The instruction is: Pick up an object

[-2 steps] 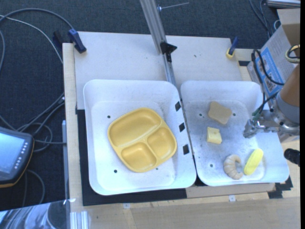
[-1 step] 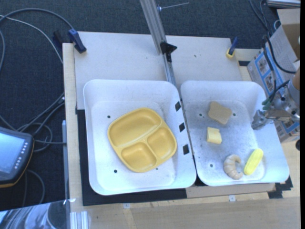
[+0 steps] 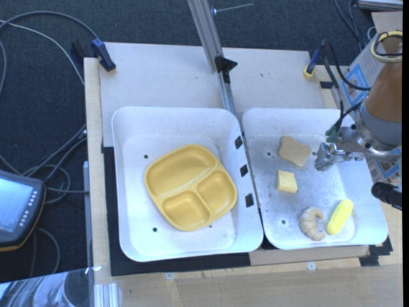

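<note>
The right bin [image 3: 367, 232] holds a tan bread-like slice [image 3: 294, 151], a yellow cheese cube [image 3: 287, 181], a pale shrimp-shaped piece [image 3: 312, 223] and a yellow corn-like piece [image 3: 340, 216]. My gripper [image 3: 324, 157] hangs over the right bin's upper right part, just right of the tan slice. Nothing is visible between its fingers. The arm's orange band [image 3: 390, 94] rises above it at the right edge.
The left bin [image 3: 128, 139] holds a yellow divided plate [image 3: 190, 187]. A metal pole [image 3: 208, 31] slants down between the bins. Clamps sit at the bench's back corners [image 3: 102, 53]. Cables and a tablet [image 3: 16, 210] lie off the bench to the left.
</note>
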You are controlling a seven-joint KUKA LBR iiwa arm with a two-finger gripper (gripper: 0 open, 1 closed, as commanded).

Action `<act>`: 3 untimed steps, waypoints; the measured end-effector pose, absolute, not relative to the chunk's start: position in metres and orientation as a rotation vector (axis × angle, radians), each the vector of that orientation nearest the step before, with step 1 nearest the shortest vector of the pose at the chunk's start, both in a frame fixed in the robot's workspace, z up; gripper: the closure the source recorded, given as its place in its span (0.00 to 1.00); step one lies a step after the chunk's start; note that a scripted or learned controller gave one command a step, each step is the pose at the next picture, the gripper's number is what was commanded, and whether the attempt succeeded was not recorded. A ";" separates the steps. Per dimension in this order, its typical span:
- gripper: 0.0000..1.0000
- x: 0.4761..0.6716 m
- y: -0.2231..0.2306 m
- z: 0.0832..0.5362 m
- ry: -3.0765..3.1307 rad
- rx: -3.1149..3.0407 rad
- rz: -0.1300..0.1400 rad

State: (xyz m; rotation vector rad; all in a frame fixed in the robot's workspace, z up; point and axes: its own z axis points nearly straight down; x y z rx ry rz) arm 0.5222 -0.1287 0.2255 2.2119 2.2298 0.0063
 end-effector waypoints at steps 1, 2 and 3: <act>1.00 0.525 -0.080 0.219 2.231 2.216 0.001; 1.00 0.528 -0.026 0.231 2.230 2.213 0.006; 1.00 0.525 0.027 0.221 2.233 2.217 0.000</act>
